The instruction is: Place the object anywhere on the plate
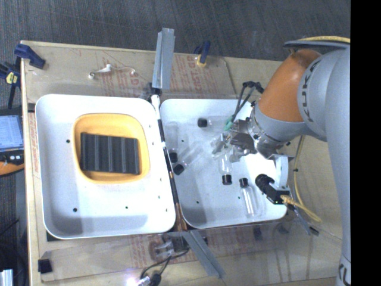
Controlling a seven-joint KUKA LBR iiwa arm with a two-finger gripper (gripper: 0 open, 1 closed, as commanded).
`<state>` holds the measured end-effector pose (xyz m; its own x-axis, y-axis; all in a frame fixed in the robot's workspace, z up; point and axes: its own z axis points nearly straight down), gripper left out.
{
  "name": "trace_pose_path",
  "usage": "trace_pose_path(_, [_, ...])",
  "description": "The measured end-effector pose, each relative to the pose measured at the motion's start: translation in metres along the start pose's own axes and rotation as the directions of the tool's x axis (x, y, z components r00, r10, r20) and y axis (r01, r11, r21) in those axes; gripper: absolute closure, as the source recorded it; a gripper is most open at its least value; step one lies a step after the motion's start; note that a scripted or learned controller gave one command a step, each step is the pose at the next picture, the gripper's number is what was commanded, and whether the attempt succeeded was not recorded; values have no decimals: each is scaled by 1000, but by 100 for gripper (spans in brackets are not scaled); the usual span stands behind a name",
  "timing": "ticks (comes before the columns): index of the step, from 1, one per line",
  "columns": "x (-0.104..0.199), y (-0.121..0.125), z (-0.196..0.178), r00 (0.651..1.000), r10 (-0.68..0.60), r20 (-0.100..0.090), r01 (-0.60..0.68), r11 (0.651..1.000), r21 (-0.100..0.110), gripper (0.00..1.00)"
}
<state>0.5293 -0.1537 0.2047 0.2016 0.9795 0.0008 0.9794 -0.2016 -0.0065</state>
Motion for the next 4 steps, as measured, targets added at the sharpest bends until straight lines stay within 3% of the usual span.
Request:
trace_pose_path(1, [76, 54, -23, 993, 120, 0, -120, 993, -2, 100])
trace_pose_path(2, [184, 68, -55, 994, 112, 1, -112, 994, -2, 100])
trace_pose_path(3, [179, 92, -31, 990, -140, 2, 140, 990, -1, 100])
trace_pose_path(4, [201, 88, 10, 897, -441, 2, 441, 897, 0, 100])
